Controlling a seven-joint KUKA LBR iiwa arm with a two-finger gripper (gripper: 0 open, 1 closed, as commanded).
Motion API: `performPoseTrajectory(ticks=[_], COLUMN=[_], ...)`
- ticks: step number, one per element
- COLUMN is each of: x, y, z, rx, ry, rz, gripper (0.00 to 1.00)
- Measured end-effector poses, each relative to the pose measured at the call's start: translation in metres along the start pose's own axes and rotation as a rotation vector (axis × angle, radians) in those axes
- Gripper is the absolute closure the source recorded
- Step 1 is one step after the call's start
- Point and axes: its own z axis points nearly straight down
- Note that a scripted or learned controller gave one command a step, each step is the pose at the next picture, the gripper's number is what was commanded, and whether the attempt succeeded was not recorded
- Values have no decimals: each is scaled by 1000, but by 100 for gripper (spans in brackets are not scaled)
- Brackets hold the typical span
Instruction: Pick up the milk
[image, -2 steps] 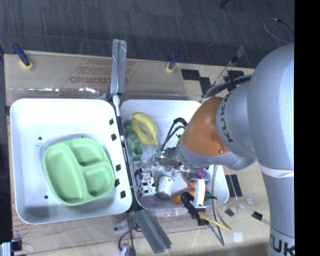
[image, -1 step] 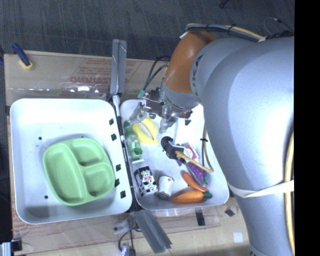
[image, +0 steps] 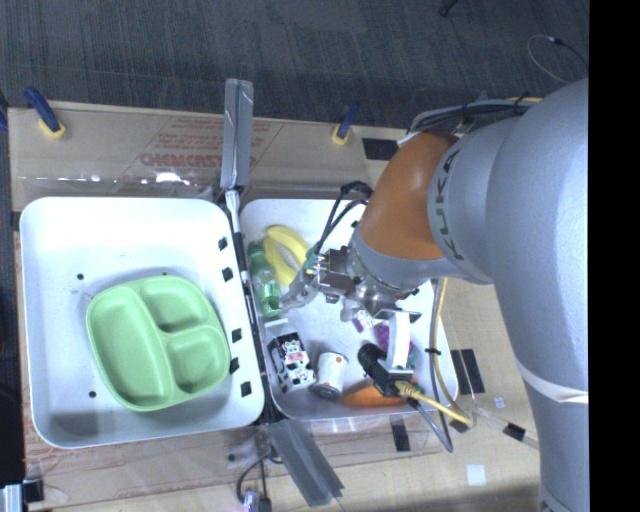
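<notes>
Overhead, your arm's gripper (image: 375, 322) hangs low inside the right bin (image: 450, 385), its state impossible to tell from this angle. You see the milk carton (image: 291, 360) at that bin's front left corner, just beside a small white cup (image: 331, 371), untouched. You're at the approach; next, shift toward the carton and descend squarely.

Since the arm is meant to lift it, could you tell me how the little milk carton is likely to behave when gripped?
The milk carton looks small and boxy, so it is probably light and its flat sides should suit a pinch. It seems to be thin card, so a hard squeeze may dent it. It sits by the bin wall and a white cup, so a nudge could push it against either.
</notes>
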Motion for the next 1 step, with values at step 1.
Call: performPoseTrajectory(ticks=[1], x=[-36], y=[-12], z=[81], rx=[-20], ry=[8], rz=[-60], gripper=[0])
